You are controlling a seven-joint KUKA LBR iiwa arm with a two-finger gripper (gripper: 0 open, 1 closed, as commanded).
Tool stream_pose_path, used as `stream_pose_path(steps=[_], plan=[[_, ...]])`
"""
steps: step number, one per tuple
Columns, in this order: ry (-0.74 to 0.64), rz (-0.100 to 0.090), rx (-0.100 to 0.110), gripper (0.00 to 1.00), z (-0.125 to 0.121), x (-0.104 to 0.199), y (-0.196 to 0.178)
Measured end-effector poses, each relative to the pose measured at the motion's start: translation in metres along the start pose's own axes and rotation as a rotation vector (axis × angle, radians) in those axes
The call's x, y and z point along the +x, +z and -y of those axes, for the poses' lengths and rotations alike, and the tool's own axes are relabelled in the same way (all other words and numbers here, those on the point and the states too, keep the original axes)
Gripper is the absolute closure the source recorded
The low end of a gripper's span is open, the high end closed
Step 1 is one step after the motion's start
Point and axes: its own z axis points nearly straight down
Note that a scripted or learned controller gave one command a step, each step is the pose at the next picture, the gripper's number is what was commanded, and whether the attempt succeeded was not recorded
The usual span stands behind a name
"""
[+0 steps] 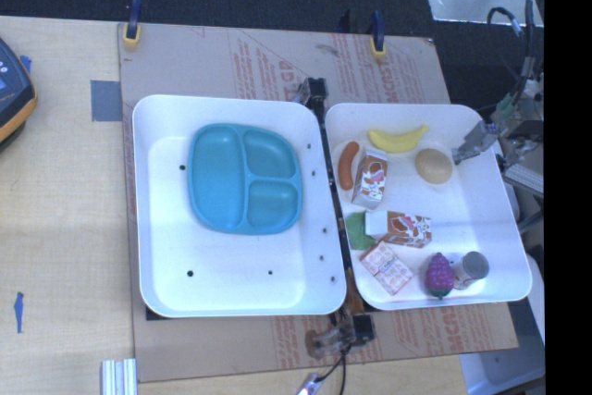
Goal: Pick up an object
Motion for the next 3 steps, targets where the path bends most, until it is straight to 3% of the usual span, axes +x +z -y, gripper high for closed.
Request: stream_pose_path(steps=[2,3], plan=[[-0.003,0.0,0.004,0.0,-0.101,-0.013,0.178],[-0.006,0.0,0.003,1.0,-0.102,-0.013,0.167]])
